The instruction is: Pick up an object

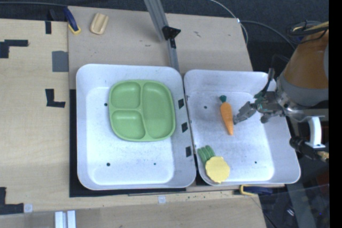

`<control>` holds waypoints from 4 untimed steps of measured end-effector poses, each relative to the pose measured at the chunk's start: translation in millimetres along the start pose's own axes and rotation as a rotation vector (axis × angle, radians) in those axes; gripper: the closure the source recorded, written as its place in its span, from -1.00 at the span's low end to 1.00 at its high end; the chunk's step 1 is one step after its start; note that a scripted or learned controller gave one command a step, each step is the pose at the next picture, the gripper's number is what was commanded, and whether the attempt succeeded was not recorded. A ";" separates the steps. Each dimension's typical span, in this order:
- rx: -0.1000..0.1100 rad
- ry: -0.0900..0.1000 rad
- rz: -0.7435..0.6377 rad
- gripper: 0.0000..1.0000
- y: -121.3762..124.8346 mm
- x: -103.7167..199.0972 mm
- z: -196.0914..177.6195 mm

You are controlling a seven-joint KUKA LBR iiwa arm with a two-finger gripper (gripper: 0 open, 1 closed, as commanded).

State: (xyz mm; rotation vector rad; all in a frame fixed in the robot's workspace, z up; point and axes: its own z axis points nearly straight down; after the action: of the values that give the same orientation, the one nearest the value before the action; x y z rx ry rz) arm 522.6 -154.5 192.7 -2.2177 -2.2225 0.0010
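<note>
- Wide pale wooden bench (32, 115): it fills the frame from the left edge to right of centre and bears both bins.
- Shallow white plastic bin at centre-left (93, 168): it holds a light green, three-compartment plastic plate (142, 110) in its upper half.
- Shallow white plastic bin at centre-right (251, 83): the pickable things lie here, so I judge the work belongs in this bin.
- Grey arm with an orange upper section (307, 69): it enters at the right edge, its wrist over the right bin's right rim.
- Two-finger gripper (245, 113): low over the right bin, tips pointing left, just beside the carrot and apart from it. Nothing sits between the fingers, so nothing is grasped; whether they are spread or closed I cannot tell.
- Small orange toy carrot with a green top (227, 117): it lies flat near the middle of the right bin, green end toward the top of the frame, slim and tapered.
- Yellow round toy with green leaves (216, 167): it rests at the right bin's lower left corner, well apart from the gripper.
- Progress: no object is lifted yet. The approach looks nearly made; closing on something and raising it are left.
</note>
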 end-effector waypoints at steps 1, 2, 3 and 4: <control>0.000 0.000 0.000 -1.00 0.0 -0.3 -0.1; 0.005 0.000 0.001 -1.00 6.5 -4.5 58.3; -0.001 -0.003 0.001 -1.00 6.8 -4.7 104.3; -0.001 0.000 0.000 1.00 6.7 -3.7 93.4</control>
State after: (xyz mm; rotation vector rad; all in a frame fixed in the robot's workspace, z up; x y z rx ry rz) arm 529.2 -158.1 99.2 -2.2187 -2.2225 0.0008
